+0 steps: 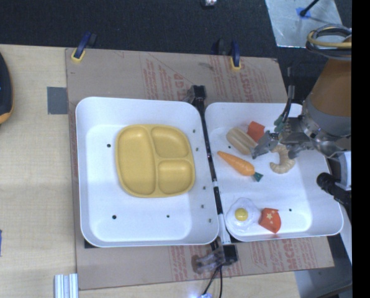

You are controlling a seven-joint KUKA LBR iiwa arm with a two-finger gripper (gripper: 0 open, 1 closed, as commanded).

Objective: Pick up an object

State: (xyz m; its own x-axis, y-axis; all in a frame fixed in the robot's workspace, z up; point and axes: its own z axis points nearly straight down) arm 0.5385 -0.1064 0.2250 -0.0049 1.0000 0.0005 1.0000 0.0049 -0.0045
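Gripper (pixel 264 145) jaws spread, grasping nothing; carrot (pixel 236 163) just below-left, long axis diagonal, green tip pointing lower right.

The two shallow plastic bins (pixel 98 228) were plain white. A pale yellow divided plate (pixel 154 160) lay in the left one. In the right bin were an orange carrot with a dark green tip (pixel 236 164), a tan bread roll (pixel 239 139), a small red piece (pixel 256 130), a cream curled shrimp-like piece (pixel 284 162), a white fried egg with a yellow yolk (pixel 241 215) and a red-orange wedge (pixel 270 220). The cardboard sheet under the bins (pixel 141 73) was brown with faded red print. The arm's band (pixel 332 89) was orange.
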